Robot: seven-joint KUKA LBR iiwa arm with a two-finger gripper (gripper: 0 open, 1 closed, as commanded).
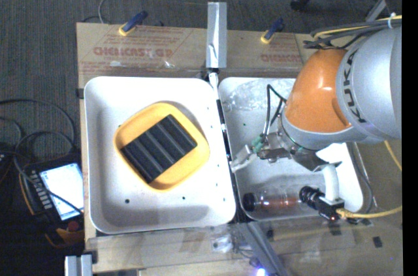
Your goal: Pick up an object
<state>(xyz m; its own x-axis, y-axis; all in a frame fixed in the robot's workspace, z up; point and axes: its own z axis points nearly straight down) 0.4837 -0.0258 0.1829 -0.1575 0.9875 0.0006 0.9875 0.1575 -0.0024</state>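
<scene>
Your gripper (261, 149) sits over the right bin (245, 105), near the divider; can't tell how its jaws stand, wrist blocks them. Clear plastic bottle (277, 201) lies on its side along that bin's front wall, long axis left-right, dark cap pointing left. Left bin (104, 98) holds a yellow tray with black ribbed insert (162, 145), long axis diagonal.

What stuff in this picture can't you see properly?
- The gripper: the arm's orange band covers most of it in the camera view, so I can't tell what it is doing.
- The bottle in the right bin: clear and blurry, contents too small to tell.
- The right bin's floor: largely hidden under the arm.
- The yellow tray in the left bin shows fully.
</scene>
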